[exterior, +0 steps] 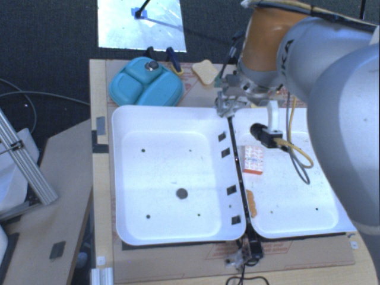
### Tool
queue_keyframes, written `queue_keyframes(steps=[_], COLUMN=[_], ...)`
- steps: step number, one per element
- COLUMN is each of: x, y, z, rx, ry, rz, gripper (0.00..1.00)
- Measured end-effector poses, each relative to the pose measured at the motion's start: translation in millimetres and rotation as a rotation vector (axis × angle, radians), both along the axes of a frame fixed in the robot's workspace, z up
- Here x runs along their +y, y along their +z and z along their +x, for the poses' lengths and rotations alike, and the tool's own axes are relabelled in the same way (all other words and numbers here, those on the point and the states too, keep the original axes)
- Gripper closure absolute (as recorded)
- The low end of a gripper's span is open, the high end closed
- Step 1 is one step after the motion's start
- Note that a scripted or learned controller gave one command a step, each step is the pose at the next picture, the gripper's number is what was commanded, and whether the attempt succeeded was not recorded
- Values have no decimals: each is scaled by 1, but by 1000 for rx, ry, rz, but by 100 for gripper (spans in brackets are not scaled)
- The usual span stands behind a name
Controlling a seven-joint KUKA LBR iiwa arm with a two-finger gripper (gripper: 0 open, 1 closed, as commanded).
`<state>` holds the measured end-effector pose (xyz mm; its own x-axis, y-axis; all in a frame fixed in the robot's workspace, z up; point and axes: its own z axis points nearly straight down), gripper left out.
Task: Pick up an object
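Note:
My gripper [227, 107] hangs over the far end of the divider between the two white bins, under the arm's orange band [267, 34]. A small white and red box [254, 159] lies in the right bin [309, 218], below and to the right of the gripper. A thin orange-brown piece [251, 202] rests by that bin's left wall, nearer the front. A small dark round object [181, 193] sits in the left bin [136, 159]. I see nothing between the gripper and the bins.
A blue lidded container [146, 83] and a yellow sponge [205, 71] sit on the bench behind the bins. A black plug with a yellow cable [265, 135] dangles from the arm over the right bin. The arm's grey body covers the bin's right side.

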<state>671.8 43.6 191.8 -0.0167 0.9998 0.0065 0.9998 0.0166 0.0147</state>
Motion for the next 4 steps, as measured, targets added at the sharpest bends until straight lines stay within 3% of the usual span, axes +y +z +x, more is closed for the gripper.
queue_keyframes(steps=[1,2,3,4], x=[27,95,131,173], y=[-8,-79,-108,29], z=[-69,-73,-178,-153], rx=[18,21,19,-1], ry=[-9,-7,-9,-8], rz=[-5,-4,-4,2], gripper=[100,100,100,100])
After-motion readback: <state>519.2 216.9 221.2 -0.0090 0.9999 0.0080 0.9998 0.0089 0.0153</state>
